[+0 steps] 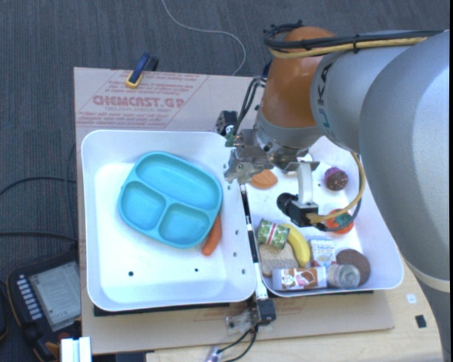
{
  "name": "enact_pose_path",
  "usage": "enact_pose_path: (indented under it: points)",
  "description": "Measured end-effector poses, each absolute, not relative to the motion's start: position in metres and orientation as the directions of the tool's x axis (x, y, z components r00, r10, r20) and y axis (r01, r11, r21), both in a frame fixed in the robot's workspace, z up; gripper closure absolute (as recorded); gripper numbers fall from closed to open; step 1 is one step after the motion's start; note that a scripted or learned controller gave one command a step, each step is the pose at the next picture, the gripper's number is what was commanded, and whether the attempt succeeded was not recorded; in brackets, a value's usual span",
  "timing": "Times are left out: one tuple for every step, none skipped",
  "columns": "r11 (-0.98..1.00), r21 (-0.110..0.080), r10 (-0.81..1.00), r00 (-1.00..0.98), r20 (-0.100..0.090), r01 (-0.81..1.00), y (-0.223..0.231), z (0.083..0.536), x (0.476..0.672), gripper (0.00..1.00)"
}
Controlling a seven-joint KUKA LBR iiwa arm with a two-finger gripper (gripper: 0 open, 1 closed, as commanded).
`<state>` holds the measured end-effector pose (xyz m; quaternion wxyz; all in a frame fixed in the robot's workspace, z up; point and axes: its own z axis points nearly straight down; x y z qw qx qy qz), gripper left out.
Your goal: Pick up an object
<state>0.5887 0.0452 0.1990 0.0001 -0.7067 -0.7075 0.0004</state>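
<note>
My pincer (245,168) hung just left of the orange piece (265,179); I could not tell its state.

grey carpet floor (30,44), brown bench board (147,104)

Robotics lab or test cell — not a home. Evidence: an industrial arm (377,111) over two white bins (90,202), a board surface (106,111) printed "CHEMCAST GP", loose cables (196,25) on grey carpet (30,51), and a control pendant (49,296) at lower left.
</note>
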Motion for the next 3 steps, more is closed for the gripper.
enact_pose_path:
  points:
    - [0.001,-0.001,1.0,-0.001,0.0,1.0,0.0452,0.1987,0.5885,0.0]
    - [0.001,-0.001,1.0,-0.001,0.0,1.0,0.0452,0.1987,0.5885,0.0]
    - [0.001,-0.001,1.0,-0.001,0.0,1.0,0.0452,0.1987,0.5885,0.0]
